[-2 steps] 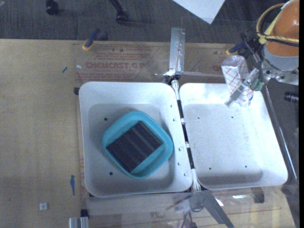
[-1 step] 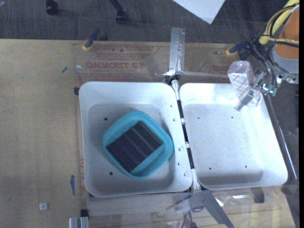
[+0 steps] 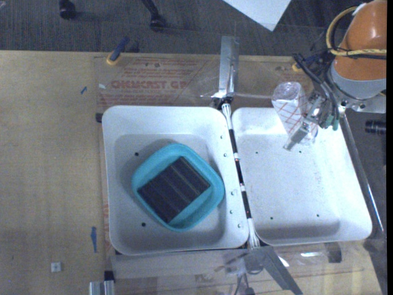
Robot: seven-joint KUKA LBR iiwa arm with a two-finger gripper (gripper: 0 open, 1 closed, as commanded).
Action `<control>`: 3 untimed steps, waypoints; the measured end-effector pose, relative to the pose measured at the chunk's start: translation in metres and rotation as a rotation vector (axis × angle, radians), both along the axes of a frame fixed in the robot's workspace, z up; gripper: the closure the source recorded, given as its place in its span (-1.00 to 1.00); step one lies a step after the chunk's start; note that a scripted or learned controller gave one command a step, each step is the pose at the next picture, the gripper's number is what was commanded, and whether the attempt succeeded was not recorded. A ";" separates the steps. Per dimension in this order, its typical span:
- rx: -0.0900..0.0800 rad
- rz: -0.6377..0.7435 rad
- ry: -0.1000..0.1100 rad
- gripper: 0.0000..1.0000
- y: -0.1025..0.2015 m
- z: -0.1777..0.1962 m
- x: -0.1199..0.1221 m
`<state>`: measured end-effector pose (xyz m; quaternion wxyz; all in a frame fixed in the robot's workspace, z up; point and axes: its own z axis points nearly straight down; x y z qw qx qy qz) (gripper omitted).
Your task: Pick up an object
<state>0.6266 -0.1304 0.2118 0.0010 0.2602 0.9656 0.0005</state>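
Observation:
My gripper hangs over the back of the right bin, under the orange-banded wrist at the upper right. A clear plastic cup with red lines sits tilted right beside it on its left, overlapping the bin's back rim. I cannot tell whether the cup is held or merely touching. In the left bin lies a teal dish with a dark ridged block inside it.
A metal divider and bracket stand at the back between the two bins. Black cables loop from the wrist. A wooden bench top surrounds the bins.

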 end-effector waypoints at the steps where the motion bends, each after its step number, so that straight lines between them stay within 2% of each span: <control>1: -0.002 0.297 -0.007 1.00 0.039 0.010 0.027; 2: -0.001 0.518 -0.002 1.00 0.059 -0.015 0.035; 3: -0.001 0.946 -0.002 1.00 0.058 0.002 -0.030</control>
